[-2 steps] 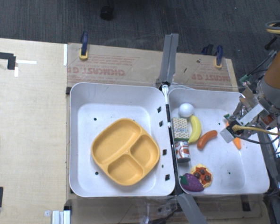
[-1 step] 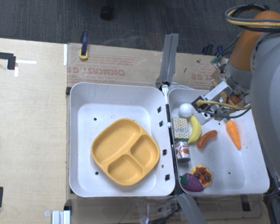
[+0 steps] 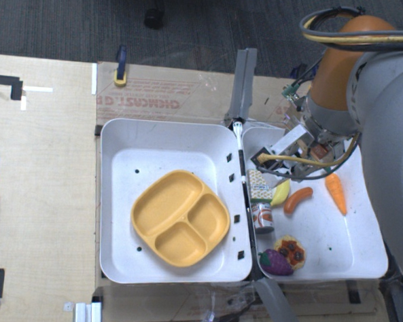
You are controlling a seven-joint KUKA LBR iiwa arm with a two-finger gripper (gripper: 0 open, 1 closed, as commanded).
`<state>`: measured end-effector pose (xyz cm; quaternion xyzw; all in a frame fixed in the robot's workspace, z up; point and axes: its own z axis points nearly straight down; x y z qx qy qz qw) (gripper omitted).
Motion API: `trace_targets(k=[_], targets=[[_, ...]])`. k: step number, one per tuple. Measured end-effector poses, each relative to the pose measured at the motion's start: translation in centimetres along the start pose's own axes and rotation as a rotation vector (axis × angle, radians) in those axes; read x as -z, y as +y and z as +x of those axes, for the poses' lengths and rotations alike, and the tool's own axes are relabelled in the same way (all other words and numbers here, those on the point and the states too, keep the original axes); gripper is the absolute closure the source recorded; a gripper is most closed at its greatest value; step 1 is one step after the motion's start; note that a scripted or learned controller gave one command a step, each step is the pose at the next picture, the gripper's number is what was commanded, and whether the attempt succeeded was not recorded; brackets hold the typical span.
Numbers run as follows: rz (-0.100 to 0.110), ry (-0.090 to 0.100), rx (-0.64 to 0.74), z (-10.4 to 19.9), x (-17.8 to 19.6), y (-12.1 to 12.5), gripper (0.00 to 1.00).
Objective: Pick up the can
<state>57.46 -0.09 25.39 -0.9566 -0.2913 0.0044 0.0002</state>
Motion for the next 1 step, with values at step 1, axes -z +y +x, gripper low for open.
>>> trace_targets(k=[1], targets=[[0.000, 0.000, 0.027, -3.11, -0.05, -4.24, 1.00]])
